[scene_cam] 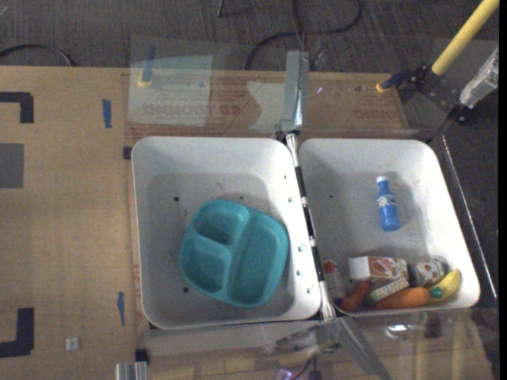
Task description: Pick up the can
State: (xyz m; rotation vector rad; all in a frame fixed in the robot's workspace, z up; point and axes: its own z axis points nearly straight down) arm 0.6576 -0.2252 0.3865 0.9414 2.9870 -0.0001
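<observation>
Nearest the camera, a clear sheet (412,343) leans out from the front rim of the right bin (412,155), partly blurring what lies under it. Just behind that rim, a cluster of small things crowds the bin's near edge. The can (428,271) sits toward the near right corner. It seems to be the short piece with a printed label, though the view is too coarse to be sure. A banana (448,284) touches it on the right, and a carrot (408,297) lies just in front. A white and red pack (379,267) lies beside it on the left. Well apart from these, a blue bottle (386,203) lies alone in the middle of the bin.

The left bin (158,172) holds a teal divided plate (234,251), tilted a little. The two bins touch along a metal strip (305,212).

Both stand on a tan surface (63,236) marked with black tape corners (20,107) and short pieces of blue tape (106,114). Another clear panel (178,85) lies flat behind the left bin, and a grey bracket (294,93) sits between the bins' far corners. Beyond the surface is dark carpet (119,6) with black cables (325,6) looping over it. At the upper right, a yellow rod (467,27) slants down to a dark clamp (432,81).

Whether the gripper is released or clenched cannot be told.
</observation>
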